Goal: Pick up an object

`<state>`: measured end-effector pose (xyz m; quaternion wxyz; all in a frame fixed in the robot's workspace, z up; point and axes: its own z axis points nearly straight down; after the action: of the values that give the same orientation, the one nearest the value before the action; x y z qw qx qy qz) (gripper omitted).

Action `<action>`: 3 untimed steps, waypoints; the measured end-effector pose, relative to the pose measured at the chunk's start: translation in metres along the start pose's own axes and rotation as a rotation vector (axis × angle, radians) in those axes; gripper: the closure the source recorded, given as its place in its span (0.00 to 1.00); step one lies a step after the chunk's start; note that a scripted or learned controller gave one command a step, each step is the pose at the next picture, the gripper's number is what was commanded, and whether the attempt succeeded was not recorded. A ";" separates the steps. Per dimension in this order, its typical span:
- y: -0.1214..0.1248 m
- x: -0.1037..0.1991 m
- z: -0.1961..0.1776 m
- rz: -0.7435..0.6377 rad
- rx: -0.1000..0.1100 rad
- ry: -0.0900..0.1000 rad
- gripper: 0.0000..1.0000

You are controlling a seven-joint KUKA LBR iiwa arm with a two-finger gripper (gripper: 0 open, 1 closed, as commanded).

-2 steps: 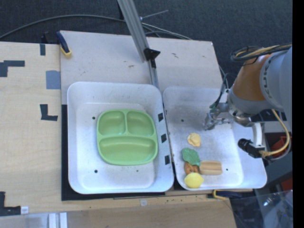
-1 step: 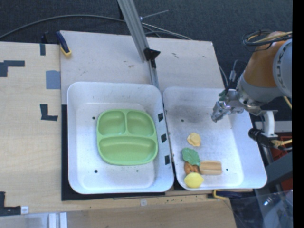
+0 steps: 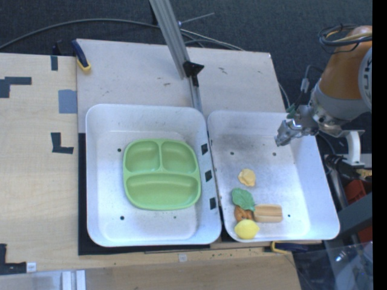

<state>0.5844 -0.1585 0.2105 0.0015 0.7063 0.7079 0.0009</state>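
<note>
The gripper [image 3: 285,135] hangs over the right bin's [image 3: 314,162] upper edge; its fingers appear to carry nothing, though whether they are spread cannot be told. The small food items [image 3: 254,207] lie untouched near the front, so picking remains undone.

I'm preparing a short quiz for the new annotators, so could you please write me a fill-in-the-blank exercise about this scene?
1. The divided plate in the left bin is ____ in colour.
2. The plate has ____ compartments.
3. The toy foods, among them a lemon and a green leaf, lie in the ____ bin.
4. The tool hangs near that bin's ____ edge, away from the foods.

Missing words: green; three; right; far
</note>
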 end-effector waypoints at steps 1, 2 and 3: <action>0.013 0.050 -0.013 -0.005 0.003 0.003 1.00; 0.027 0.108 -0.022 -0.006 0.003 0.003 1.00; 0.046 0.159 -0.029 -0.005 0.003 0.003 1.00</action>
<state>0.6298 0.0008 0.2393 -0.0006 0.7045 0.7097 0.0009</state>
